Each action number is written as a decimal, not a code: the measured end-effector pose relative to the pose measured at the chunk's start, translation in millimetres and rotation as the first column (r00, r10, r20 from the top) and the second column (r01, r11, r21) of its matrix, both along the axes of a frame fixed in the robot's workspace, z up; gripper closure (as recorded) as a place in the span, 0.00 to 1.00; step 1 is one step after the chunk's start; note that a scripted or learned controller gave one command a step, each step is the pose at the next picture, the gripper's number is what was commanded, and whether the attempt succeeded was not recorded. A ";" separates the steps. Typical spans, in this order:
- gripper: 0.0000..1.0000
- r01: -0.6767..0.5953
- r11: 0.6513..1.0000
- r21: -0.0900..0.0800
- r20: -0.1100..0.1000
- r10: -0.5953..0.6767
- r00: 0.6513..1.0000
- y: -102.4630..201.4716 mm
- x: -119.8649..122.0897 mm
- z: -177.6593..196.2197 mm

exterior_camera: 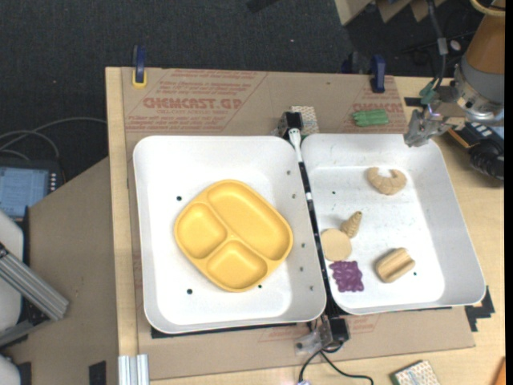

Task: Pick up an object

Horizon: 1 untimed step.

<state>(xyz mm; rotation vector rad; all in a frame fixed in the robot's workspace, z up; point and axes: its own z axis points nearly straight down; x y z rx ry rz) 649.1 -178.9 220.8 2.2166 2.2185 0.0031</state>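
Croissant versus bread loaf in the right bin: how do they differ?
The croissant is a pale, curved crescent; the bread loaf is a darker tan, straight, blocky log. The croissant lies near the bin's far side, closer to the gripper; the bread loaf lies near the front edge, beside the purple grapes. Both rest loose on the right bin, ungrasped.

From my seat the feed is evenly and brightly lit from overhead. Both white bins [160, 295] read near blown-out, with soft, short shadows under the yellow tray [232, 235]. The dark floor towards eleven o'clock loses detail. Focus is slightly soft throughout, and the gripper [417, 135] at two o'clock looks blurred.
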 end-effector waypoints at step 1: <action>1.00 0.001 1.000 0.000 -0.001 -0.001 1.000 -5.7 -5.4 13.5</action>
